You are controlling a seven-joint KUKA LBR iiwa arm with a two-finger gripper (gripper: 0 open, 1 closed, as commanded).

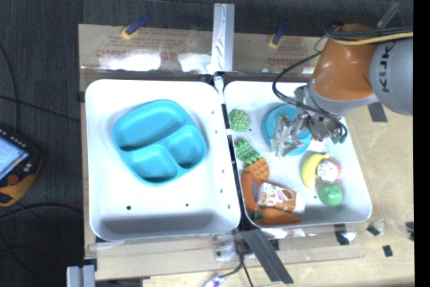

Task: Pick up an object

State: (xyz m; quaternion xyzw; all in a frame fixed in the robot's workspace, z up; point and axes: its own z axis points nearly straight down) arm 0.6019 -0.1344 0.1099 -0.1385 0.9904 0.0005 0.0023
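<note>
The pincer (290, 138) is seen low in the right bin (356, 212), over a round blue dish (277, 119), with its metal fingers pointing down and toward the left. Whether the fingers are wide or narrow cannot be told, and nothing is seen between them.

No single object is named by the task, so the nearest thing is judged to be the target: the blue dish, directly under the pincer. For a good grasp, the fingers should be placed over the rim of the dish, 1 on each side, because the flat middle gives nothing to hold. The descent should be slow, since the bin floor is just below.

In the same bin, a yellow banana (310, 168) lies just to the right of and below the pincer, with a small white and red toy (328, 171) touching it and a green ball (330, 195) beneath. To the left, 2 green vegetables (239, 120) are found, and further below an orange carrot (254, 179) and a small carton (277, 196).

The left bin (107, 212), well apart from the pincer, holds 1 blue tray (160, 139) with 3 compartments.
</note>
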